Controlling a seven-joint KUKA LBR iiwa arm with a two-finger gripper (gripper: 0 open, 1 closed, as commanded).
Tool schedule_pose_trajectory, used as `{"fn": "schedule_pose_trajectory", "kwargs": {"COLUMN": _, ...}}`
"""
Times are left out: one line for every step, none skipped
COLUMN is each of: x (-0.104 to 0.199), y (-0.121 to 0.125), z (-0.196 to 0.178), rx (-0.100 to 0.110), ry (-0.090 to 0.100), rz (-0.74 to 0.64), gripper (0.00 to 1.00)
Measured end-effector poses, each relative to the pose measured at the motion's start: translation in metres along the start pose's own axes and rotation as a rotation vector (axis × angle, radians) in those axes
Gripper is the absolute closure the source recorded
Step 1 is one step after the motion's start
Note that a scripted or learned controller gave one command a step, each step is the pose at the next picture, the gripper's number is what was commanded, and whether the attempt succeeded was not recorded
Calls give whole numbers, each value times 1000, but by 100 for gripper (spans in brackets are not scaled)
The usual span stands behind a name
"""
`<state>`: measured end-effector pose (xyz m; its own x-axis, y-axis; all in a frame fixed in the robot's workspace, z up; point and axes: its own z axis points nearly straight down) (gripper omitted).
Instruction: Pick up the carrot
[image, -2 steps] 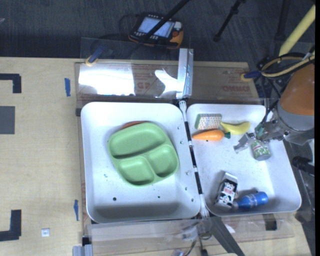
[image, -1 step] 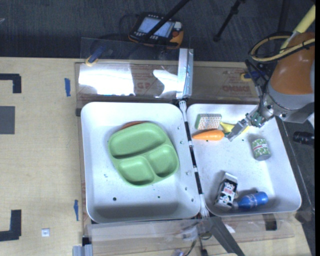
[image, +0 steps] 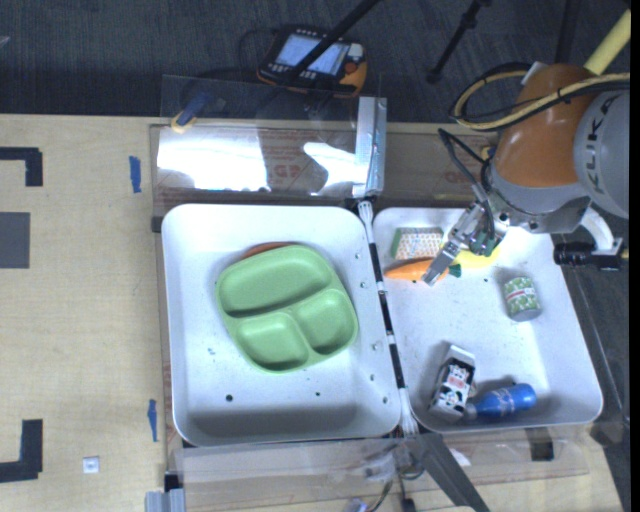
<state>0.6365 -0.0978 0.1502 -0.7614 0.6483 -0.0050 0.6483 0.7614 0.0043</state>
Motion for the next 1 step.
{"fn": "schedule_pose_trajectory", "kwargs": {"x": -4, "y": 1, "z": 43, "rx": 0, "ry": -1, "rz": -43, "gripper": 0}}
